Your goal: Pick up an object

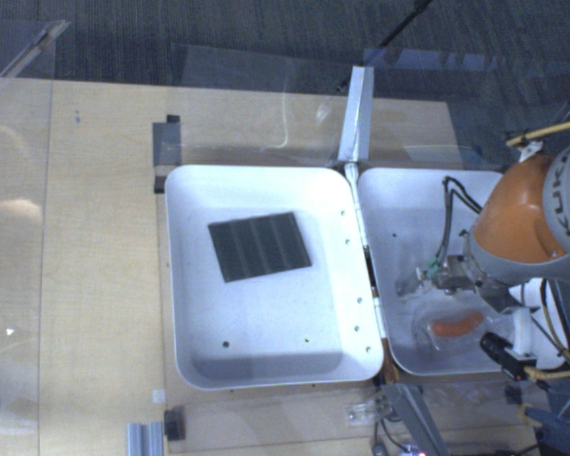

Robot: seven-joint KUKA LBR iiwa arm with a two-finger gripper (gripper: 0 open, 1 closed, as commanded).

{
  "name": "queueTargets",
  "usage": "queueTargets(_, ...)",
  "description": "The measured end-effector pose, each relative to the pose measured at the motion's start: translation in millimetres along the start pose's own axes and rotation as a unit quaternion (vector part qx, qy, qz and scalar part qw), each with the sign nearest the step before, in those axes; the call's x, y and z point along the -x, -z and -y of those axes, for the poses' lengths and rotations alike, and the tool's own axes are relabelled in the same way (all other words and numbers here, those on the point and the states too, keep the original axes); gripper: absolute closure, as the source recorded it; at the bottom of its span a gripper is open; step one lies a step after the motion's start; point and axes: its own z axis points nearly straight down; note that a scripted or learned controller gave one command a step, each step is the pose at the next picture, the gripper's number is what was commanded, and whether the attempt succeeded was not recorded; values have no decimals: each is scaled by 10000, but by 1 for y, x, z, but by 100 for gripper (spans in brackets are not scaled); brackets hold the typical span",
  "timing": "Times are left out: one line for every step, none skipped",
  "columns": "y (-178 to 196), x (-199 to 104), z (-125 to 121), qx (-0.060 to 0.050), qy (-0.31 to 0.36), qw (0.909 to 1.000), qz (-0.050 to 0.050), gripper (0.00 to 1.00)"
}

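Pale wooden tabletop (95, 283) under two shallow white bins, with the grey and orange arm low over the right one.

Left white bin (195, 354) carries a dark ribbed rectangular mat (259, 246), lying flat and slightly skewed, well apart from the arm. Right white bin (389, 198) carries a small orange sausage-shaped object (456, 327) that seems to sit inside a clear plastic wrap; its long axis runs roughly left to right with a slight tilt. The tool (448, 278) hangs at the end of the orange-banded wrist, just above that object in the view, so the orange piece lies just toward the near rim from it. Whether the tool is spread or pressed together cannot be told. Partial black letters on the arm's grey casing are cut off at the frame edge, and no other writing is readable.
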Motion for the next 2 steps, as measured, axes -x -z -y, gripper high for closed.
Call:
queueTargets(-2,-4,-65,-8,-4,10000,0,0)
queueTargets(-4,-8,-126,-30,217,9998,-3,0)
